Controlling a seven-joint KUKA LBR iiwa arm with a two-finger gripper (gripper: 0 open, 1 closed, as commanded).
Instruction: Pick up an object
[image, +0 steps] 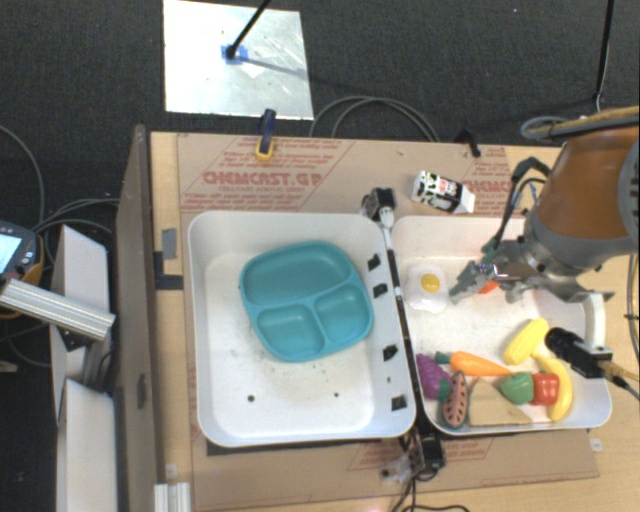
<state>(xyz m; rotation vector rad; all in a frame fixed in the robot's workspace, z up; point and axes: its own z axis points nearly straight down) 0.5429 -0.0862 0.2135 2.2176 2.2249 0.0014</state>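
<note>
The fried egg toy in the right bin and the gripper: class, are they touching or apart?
Apart. The camera view shows a strip of bare white bin floor between the fried egg and the gripper, which sits to the egg's right.

Right bin holds the toy food. Fried egg (429, 287), white with a yellow yolk, lies flat near the bin's left wall, apart from the rest. Small red-orange piece (488, 285) sits right at the end effector (478, 280); shape unclear. Cluster along the front edge: purple eggplant-like piece (430, 374), hot dog (455, 399), carrot (480, 365) lying across, yellow corn-like piece (525, 341) tilted, green piece (516, 387) touching red pepper (545, 389), banana (561, 394) at far right.
</note>
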